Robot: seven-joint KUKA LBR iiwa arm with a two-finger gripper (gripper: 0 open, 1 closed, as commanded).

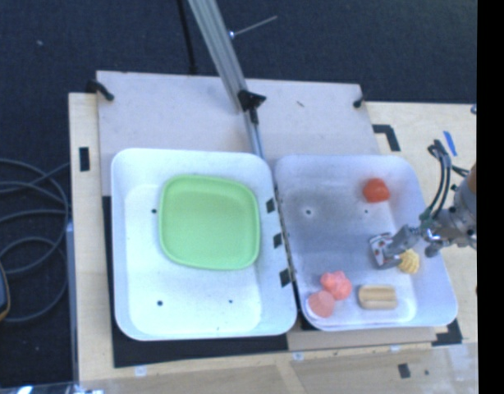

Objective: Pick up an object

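Observation:
The right bin (318, 183) holds several small things: an orange-red ball (376, 190) near the back, a pink lumpy piece (336, 284) and a pink round piece (321, 304) at the front, a tan bread-like piece (377, 296) beside them, and a small yellow piece (410, 262). My gripper (384, 250) reaches in from the right and hangs low in the right bin, just left of the yellow piece. Nothing shows between its fingers. The left bin (133, 220) holds a green square plate (210, 222).
A metal pole (219, 43) slants from the top down to the gap between the bins. Black cables (22, 203) lie on the floor at the left. The bench edge (84, 245) frames both bins.

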